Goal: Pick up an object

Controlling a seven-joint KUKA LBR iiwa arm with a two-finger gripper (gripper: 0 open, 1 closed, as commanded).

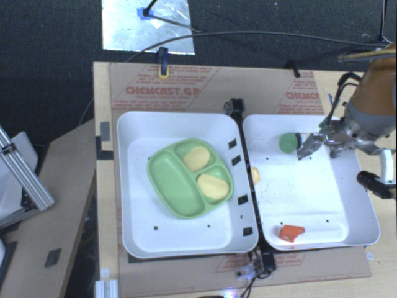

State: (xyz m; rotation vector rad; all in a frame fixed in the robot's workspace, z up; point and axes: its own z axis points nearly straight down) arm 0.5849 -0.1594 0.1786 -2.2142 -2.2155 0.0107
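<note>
Bench [205,79]: brown board with red printed lettering along its far edge, bearing both bins.

Left bin [139,228]: shallow, white, square with rounded corners. Holds the green tray.

Right bin [347,228]: shallow, white, touching the left bin along a black clipped seam down the middle. Holds the green ball, the orange piece and the gripper.

Arm [375,95]: grey with an orange band, entering from the right over the far right corner of the right bin.

Green tray [173,185]: pale green divided plate, three compartments, lying flat in the middle of the left bin, turned at a slant. The long compartment on its left side is bare green.

Gripper [304,149]: metal, low over the far part of the right bin, fingers pointing left. Whether they stand apart or closed cannot be told; nothing is seen between them.

Yellow items: one [197,158] in the tray's far right compartment, one [214,187] in its near right compartment. A small yellow bit [255,176] lies at the seam on the right bin's left edge.

Green ball [288,143]: round, in the far left part of the right bin, just beside the gripper's tips on their left; contact cannot be told.

Orange piece [290,232]: small, at the near edge of the right bin, well apart from the gripper.
</note>
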